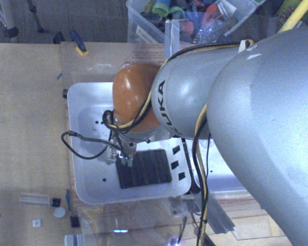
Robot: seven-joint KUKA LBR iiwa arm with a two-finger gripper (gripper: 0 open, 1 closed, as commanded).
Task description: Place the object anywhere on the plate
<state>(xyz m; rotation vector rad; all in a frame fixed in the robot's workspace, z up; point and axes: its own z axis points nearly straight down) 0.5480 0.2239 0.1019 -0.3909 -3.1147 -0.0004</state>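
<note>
kuka arm (231, 101) bends low over the left bin, its gripper (124, 159) down at the near-left edge of a dark ribbed plate (145, 168).

the dark, slatted rectangular plate lies flat in the near half of the white bin (82, 111), and the gripper sits at its upper-left corner, touching or just above it; the arm's orange band (133, 94) and grey body hide much of the bin behind. a small greenish bit shows at the gripper's tip, possibly the object, but it is too small to name, and whether the tool is wide, narrow or holding anything cannot be told from this angle. judged from this, the placing step is in hand: it would go best with the tool moved inward over the plate's middle, lowered until the object rests on the slats, then released and lifted straight up, so nothing rolls off the edge. a black cable (84, 142) loops across the bin floor beside the gripper.
</note>
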